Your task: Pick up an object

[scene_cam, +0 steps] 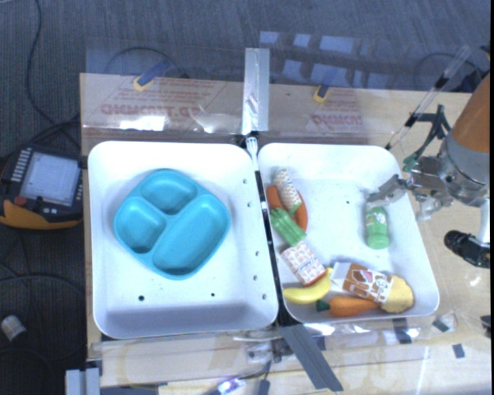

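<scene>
My gripper [405, 191] hangs over the right rim of the right bin [337, 159], just up and right of a green bottle [377, 226] that lies apart from the other toys. Nothing shows in its grasp. Along the bin's left side lie a corn cob [287, 189], an orange carrot [275, 202], a green vegetable [287, 228] and a small red-and-white carton [302, 262]. Crowded along the front wall are a banana [307, 291], a second carrot [351, 306], a juice box [366, 282] and a yellow lemon [401, 295].
The left bin [115, 303] holds a blue divided plate [173, 222]. An upright metal post [256, 89] stands behind the seam between the bins. A teach pendant [37, 189] lies on the floor to the left. The arm's grey body [469, 159] fills the right edge.
</scene>
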You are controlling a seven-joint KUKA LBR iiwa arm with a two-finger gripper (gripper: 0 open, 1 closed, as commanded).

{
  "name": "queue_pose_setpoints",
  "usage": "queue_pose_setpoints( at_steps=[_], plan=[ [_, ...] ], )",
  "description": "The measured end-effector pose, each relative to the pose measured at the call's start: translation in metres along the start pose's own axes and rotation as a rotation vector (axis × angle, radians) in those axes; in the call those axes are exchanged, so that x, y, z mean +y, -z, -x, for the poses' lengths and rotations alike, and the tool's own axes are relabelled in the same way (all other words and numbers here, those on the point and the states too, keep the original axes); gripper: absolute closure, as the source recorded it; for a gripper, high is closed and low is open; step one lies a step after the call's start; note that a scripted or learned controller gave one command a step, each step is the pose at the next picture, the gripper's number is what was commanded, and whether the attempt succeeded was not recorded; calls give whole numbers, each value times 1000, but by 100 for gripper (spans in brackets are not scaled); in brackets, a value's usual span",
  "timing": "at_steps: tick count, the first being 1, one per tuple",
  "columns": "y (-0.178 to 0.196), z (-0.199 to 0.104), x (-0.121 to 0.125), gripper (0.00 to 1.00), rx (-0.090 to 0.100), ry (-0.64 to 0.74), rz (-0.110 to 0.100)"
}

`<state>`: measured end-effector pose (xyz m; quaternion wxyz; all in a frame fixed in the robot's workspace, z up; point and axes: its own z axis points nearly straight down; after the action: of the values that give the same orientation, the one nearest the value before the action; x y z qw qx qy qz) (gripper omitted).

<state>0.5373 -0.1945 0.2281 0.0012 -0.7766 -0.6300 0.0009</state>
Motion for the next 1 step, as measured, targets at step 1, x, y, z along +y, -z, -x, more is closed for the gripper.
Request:
queue_pose_setpoints(
  at_steps=[1],
  plan=[
    [-131,-1,33,0,7,-176,2]
  ],
)
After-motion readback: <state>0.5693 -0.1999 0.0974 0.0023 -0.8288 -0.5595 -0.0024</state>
